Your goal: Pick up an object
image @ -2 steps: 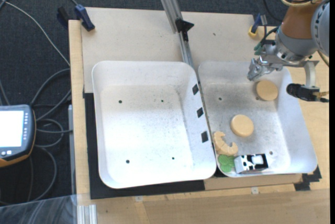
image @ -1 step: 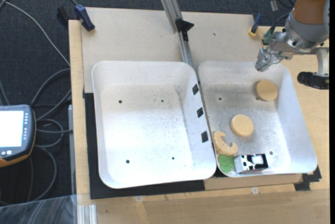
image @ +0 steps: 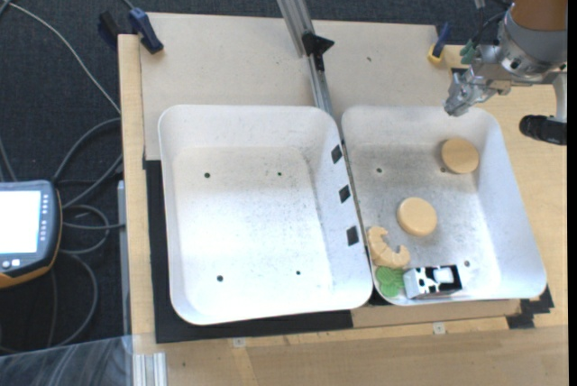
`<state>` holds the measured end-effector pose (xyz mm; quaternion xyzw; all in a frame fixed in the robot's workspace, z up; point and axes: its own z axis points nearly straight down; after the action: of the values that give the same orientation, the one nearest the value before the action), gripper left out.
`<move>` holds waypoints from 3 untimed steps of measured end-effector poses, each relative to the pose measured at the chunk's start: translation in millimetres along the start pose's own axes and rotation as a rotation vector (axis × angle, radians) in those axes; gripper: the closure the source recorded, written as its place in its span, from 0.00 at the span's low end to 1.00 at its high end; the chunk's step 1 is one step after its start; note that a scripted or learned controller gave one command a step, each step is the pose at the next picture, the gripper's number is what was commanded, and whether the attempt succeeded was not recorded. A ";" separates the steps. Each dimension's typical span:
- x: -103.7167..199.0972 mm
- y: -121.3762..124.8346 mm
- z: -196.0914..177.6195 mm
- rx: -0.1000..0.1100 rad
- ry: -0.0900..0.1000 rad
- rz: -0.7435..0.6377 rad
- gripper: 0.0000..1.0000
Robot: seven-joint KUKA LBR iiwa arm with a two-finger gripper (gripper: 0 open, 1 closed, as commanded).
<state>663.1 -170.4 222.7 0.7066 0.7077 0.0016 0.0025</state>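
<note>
Two white bins sit side by side on the surface, and everything loose is in the right bin. One tan disc lies near its far right corner, another tan disc at its middle. A tan curved piece, a green item and a black-and-white block crowd its near-left corner. The gripper hangs over the bin's far edge; can't tell if the jaws are apart or together.

White speckled bins, two tan discs, a green piece, a black-and-white block.
</note>
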 end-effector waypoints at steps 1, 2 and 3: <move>40.7 -14.2 -0.5 0.008 0.004 -0.003 1.00; 97.9 -36.3 4.6 0.009 0.005 -0.005 1.00; 149.2 -63.3 -3.8 0.009 0.005 -0.005 1.00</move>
<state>599.6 -21.3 225.9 0.7049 0.7093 0.0002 -0.0026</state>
